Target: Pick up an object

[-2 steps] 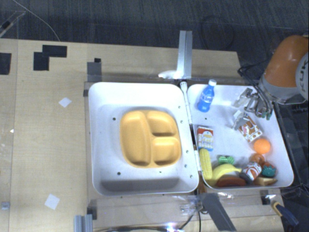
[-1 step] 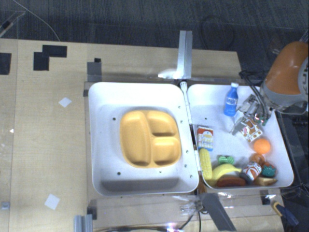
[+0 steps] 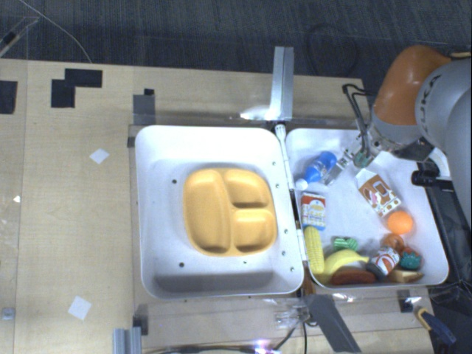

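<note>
The gripper (image 3: 359,155) hovered by the small blue plastic bottle (image 3: 318,167) — light, slick, best pinched mid-body — finger state unclear.

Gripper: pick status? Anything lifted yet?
Done: the arm is over the right bin. In hand: the gripper sits low at the bin's far end, between the blue bottle and the orange-and-white packet; no object visibly in it. Left: grasp and lift. The yellow tray sits in the left bin.

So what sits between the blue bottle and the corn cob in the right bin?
In the camera view, a small red-and-white carton lies between the blue bottle and the corn cob, along the bin's left wall.
</note>
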`<state>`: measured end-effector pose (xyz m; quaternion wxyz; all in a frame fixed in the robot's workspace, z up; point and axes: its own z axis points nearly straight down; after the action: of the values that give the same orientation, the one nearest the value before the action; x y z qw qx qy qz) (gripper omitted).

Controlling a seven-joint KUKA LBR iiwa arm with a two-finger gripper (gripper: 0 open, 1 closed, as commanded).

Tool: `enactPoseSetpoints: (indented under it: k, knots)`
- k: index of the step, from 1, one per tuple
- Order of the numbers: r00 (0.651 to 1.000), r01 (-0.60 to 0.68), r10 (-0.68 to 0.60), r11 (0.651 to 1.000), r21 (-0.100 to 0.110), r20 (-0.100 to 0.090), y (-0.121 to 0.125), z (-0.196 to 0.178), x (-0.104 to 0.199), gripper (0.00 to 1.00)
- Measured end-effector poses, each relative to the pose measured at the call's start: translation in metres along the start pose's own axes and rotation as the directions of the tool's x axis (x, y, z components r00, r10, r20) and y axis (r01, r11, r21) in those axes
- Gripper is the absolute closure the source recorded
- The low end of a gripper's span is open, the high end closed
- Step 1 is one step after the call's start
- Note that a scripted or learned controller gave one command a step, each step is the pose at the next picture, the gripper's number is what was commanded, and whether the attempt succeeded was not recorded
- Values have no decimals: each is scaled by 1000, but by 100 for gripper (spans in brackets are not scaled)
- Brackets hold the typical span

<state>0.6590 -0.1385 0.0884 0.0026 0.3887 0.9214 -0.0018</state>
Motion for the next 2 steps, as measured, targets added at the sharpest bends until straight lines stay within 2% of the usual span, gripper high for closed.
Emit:
enactPoseSetpoints:
  k: [1,2]
  knots:
    - [992,-128,128,992,11,2,15,1,10,0]
    - [991,-131,131,991,7,3,20,1,18,0]
